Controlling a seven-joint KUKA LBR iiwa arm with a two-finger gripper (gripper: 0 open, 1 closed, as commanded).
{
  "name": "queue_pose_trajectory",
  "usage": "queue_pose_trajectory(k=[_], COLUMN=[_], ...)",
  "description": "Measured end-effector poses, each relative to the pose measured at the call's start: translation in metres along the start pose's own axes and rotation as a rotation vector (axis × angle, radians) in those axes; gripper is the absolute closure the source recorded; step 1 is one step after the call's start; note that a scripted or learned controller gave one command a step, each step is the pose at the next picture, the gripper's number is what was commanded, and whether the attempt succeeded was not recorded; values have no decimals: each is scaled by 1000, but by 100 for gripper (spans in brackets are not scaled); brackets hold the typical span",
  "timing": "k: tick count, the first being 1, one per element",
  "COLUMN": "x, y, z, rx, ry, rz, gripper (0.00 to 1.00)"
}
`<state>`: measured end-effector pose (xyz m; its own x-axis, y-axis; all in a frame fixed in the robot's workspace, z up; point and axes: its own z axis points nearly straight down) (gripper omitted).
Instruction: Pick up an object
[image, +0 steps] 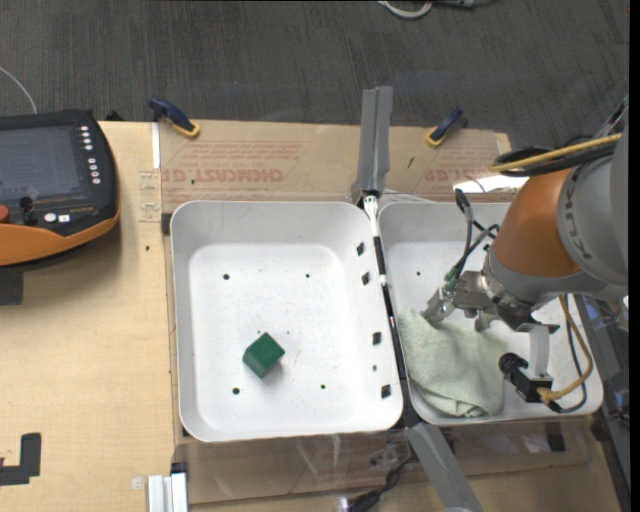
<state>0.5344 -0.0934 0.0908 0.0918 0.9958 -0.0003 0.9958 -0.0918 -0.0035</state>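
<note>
My gripper (440, 308) sits over the right bin (420, 232), touching a pale cloth (445, 365) near its front edge; can't tell its state. Green cube (264, 355) lies in left bin (200, 240), front-centre.

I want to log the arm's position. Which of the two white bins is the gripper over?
The right bin, the one with the pale cloth. The gripper is above that cloth; the left bin holds the green cube.

green cube (264, 355) | white bins (200, 240), black-dotted floors | pale cream cloth (445, 365) | orange-banded grey arm (560, 230) | tan counter (80, 380) | orange-edged black pendant (50, 185)
</note>
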Motion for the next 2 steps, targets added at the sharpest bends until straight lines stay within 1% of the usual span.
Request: queue_pose_trajectory(k=[1,2], x=[72,103], y=[21,88], z=[-101,-100], rx=[-3,-2], ry=[-1,-2], rz=[-344,-321], gripper=[0,0])
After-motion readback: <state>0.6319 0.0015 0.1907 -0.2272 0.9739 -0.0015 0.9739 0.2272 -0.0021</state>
